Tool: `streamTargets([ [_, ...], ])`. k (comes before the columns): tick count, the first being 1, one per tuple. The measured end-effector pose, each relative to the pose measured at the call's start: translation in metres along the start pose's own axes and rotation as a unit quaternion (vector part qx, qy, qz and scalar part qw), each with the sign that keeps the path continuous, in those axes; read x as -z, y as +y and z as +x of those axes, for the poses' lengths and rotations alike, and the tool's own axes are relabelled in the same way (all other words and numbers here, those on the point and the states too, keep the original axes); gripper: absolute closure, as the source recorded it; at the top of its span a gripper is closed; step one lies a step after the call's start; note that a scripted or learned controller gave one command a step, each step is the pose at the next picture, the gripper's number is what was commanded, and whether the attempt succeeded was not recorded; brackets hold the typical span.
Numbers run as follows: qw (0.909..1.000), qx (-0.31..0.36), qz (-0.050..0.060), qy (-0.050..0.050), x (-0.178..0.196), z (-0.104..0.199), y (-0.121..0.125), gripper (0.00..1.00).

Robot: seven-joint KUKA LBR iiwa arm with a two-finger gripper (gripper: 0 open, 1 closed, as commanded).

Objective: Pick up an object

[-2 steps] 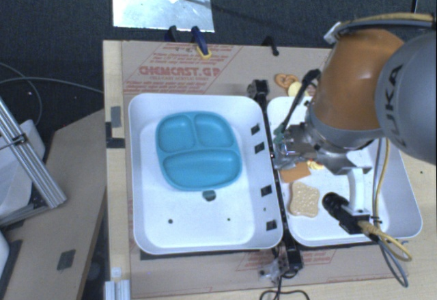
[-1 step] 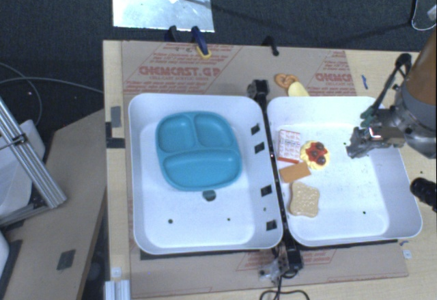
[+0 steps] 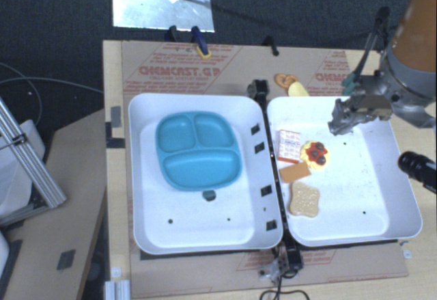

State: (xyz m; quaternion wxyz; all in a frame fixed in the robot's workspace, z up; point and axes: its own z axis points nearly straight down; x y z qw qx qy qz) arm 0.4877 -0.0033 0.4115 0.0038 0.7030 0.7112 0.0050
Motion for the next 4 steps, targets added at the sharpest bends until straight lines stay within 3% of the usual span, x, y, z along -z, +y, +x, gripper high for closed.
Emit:
streamTargets([
  [1, 1.0, -0.003, 0.003, -0.001, 0.044, 0.012, 0.0, 1.0],
  [2, 1.0, -0.006, 0.006, -0.001, 0.002, 0.009, -0.001, 1.0],
  [3, 1.0, -0.003, 0.003, -0.001, 0.032, 0.026, 0.0, 1.0],
  [4, 1.0, -0.005, 0.007, -0.001, -0.012, 0.033, 0.007, 1.0],
])
